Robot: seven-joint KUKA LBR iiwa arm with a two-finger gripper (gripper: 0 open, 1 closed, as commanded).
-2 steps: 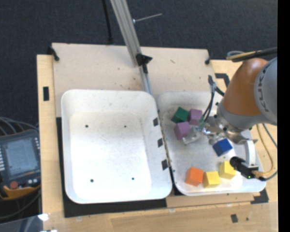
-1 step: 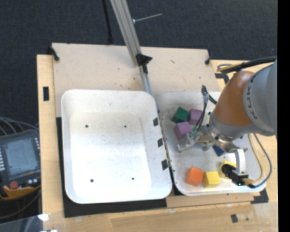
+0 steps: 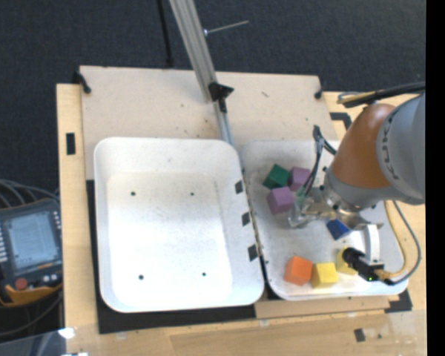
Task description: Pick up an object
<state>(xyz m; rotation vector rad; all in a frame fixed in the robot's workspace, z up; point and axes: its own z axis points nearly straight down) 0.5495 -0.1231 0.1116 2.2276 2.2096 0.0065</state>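
Where it hangs low, the pincer (image 3: 300,217) adjoins a purple cube (image 3: 279,199).

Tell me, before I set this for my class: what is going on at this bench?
A grey robot arm reaches in from the right over the right bin, trying to pick something up. Its gripper is low among the blocks, right beside a purple cube. A green cube and a second purple cube sit just behind, a blue block beside the wrist, and an orange cube and a yellow cube nearer the front. Nothing visibly lifted yet. The left bin adjoins it.
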